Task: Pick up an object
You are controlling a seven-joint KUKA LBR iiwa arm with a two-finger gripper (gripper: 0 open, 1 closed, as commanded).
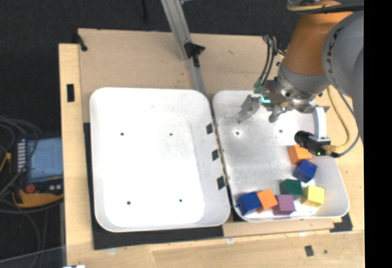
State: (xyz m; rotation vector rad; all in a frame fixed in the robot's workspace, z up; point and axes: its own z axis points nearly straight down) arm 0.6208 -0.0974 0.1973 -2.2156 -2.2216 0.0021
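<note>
Fingers (247,107) spread, nothing between; seven blocks (304,169) in right bin (245,156).

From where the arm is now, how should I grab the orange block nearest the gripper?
Take the orange block from straight above, closing on its upper-left and lower-right faces. It lies flat in the right bin, and the blue block crowds its lower side, while the floor up-left looks bare. The gripper hangs open above that bin.
</note>
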